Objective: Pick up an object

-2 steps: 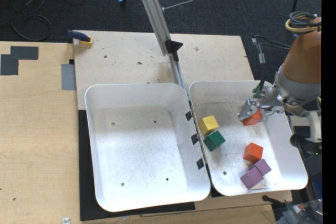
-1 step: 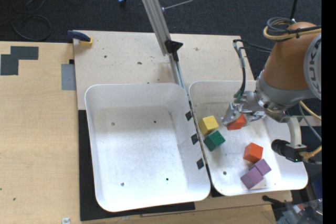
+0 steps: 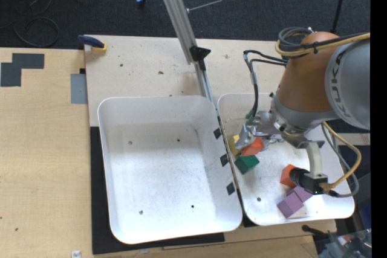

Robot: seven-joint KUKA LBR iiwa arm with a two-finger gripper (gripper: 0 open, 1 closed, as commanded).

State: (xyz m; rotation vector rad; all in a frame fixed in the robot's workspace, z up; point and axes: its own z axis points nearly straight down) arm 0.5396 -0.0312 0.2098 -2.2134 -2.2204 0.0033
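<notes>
Lying aslant — green block (image 3: pixel 247 162), long axis left-right.

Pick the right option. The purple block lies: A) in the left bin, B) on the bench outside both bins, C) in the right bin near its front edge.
C: the purple block lies on the floor of the right bin near its front rim, just below an orange block.

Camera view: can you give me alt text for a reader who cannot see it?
A grey and orange arm reaches into the right bin, its gripper low over an orange block and a green block near the divider. Another orange block and a purple block lie nearer the front.
</notes>
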